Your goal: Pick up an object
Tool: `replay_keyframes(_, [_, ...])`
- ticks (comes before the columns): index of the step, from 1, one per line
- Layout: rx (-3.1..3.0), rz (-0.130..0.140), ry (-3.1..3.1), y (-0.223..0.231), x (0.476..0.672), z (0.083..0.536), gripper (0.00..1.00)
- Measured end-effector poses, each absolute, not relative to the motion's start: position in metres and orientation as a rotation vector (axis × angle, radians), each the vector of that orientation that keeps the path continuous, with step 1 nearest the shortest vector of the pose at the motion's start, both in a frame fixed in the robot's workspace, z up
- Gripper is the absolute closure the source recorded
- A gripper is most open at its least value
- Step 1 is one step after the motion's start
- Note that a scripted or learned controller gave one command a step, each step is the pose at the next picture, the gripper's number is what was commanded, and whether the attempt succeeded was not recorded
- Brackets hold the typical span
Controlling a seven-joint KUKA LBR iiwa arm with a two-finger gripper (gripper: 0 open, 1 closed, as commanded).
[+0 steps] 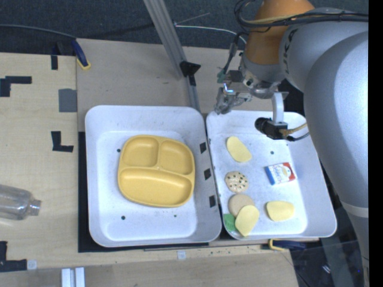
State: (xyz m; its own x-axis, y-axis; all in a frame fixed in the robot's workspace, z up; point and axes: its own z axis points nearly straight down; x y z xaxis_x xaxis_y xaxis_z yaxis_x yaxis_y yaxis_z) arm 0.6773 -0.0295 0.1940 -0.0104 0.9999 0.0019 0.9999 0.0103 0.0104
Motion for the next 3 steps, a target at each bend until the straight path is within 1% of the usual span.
replay_keyframes(1, [2.224, -0.007, 2.224, -0.025, 0.610, 0.188, 1.00])
replay_keyframes(2, [2.217, -0.002, 2.230, 0.026, 0.605, 0.188, 1.00])
replay_keyframes(3, [2.214, 0.009, 2.220, 0.006, 0.647, 0.271, 1.00])
